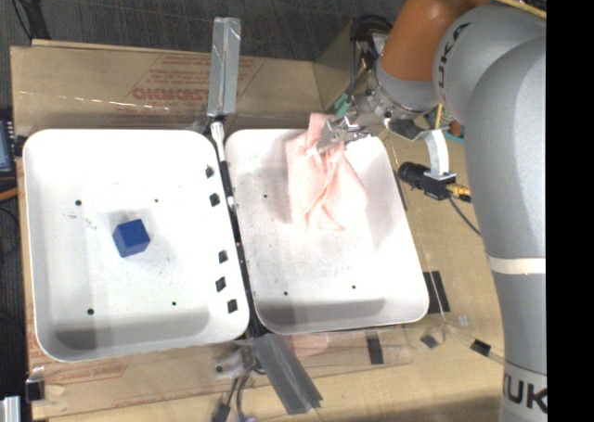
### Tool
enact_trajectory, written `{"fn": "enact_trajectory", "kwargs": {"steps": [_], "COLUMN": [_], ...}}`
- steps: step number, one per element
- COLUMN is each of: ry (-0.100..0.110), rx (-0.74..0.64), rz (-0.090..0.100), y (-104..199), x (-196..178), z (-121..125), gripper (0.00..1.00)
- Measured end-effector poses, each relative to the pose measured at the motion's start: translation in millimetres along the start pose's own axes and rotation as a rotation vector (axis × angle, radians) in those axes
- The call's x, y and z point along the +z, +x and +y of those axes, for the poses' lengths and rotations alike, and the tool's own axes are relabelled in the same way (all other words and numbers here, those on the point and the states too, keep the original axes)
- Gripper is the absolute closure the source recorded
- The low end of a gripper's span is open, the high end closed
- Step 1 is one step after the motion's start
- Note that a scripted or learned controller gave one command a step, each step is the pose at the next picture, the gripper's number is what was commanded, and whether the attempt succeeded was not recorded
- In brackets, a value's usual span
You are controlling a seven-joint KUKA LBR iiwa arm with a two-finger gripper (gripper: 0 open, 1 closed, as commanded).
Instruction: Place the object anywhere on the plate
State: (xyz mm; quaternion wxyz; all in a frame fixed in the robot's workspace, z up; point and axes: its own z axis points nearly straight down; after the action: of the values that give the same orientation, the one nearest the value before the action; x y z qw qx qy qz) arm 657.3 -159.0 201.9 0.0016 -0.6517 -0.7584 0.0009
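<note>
A pale pink cloth (320, 190) hangs crumpled in the upper middle of the right bin (316, 276). Its top corner is pulled up to my gripper (336, 135). The gripper sits over the bin's far edge, and its fingers are pinched on that corner. The cloth's lower end trails down onto the bin floor. A small blue cube (131, 236) lies on the floor of the left bin (102, 165), far from the gripper.
A grey metal bar (224, 63) stands up behind the seam between the bins. Small black clips (223, 258) line the divider. The grey arm (506, 133) covers the right side of the bench. Brown cardboard (111, 86) lies behind the bins.
</note>
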Motion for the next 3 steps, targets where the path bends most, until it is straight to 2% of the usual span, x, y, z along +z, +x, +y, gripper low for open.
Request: {"fn": "enact_trajectory", "kwargs": {"steps": [1,2,3], "ry": [-0.001,0.002,0.003], "rx": [-0.007,-0.416,-0.822], "rz": [0.0,0.0,0.001], "y": [1,60,113], "x": [-29,-34,-21], "z": [1,-6,-13], "gripper": [1.0,1.0,1.0]}}
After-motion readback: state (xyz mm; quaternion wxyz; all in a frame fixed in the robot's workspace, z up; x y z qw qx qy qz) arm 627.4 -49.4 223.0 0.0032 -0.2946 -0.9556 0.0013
